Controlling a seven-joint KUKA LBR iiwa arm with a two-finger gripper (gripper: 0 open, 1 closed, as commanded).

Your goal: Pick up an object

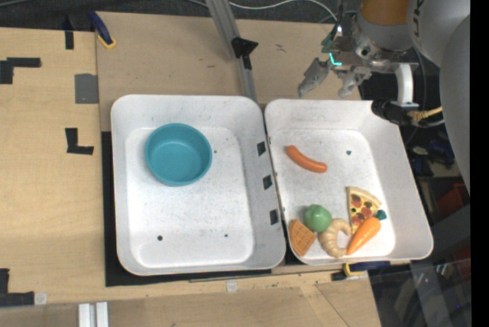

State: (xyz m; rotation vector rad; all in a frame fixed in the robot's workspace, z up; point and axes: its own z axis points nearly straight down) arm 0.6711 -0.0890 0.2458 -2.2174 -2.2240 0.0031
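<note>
My gripper (330, 82) hangs above the far edge of the right bin (397, 136), open, with nothing between its fingers. In that bin lie a toy sausage (306, 159) near the middle, and a cluster at the near side: a green vegetable (318, 217), a waffle piece (301, 237), a beige peanut-shaped toy (335, 237), a carrot (364, 234) and a pizza slice (362, 202). The gripper is well behind the sausage and apart from everything in the bin.
The left bin (130, 188) holds a blue bowl (178, 154). A slanted metal pole (220, 4) rises behind the bins, ending at a black clamp (244, 47) near the bins' shared edge. Cables run along the back of the bench.
</note>
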